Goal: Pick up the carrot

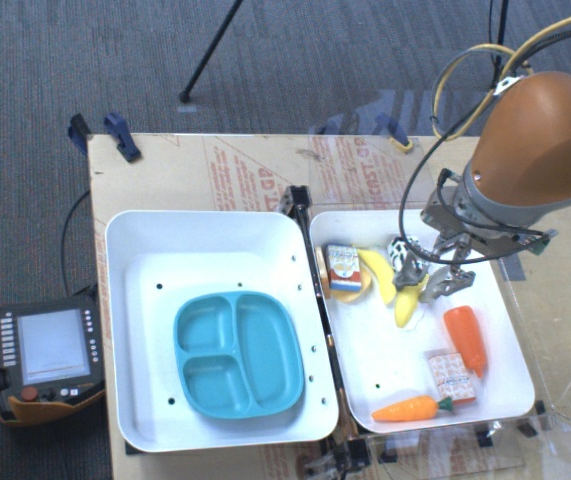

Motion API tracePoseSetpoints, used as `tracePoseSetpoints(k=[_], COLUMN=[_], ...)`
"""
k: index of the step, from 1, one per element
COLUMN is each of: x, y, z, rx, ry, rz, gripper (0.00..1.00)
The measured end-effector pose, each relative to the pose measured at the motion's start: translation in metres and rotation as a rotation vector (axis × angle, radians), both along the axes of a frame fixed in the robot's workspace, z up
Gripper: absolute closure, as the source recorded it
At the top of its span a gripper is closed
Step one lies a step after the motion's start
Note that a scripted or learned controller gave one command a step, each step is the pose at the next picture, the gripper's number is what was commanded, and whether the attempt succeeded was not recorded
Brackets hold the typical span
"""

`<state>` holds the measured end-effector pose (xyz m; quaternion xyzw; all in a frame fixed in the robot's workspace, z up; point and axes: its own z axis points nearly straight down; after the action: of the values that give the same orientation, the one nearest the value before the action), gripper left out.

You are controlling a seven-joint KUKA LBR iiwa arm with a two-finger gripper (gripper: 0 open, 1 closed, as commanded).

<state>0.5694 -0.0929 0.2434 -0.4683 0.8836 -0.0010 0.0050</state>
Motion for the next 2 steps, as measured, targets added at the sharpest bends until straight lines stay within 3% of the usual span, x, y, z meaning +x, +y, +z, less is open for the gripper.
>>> tracePoseSetpoints(k=[1, 2], x=[-0.0940, -0.0933], y=[-0.0590, -0.0586], z=[-0.1353, -0.1342], rx=[0.002, 0.001], ry=[0.012, 0.010], rz=[0.193, 0.194], gripper=[1.00, 0.00])
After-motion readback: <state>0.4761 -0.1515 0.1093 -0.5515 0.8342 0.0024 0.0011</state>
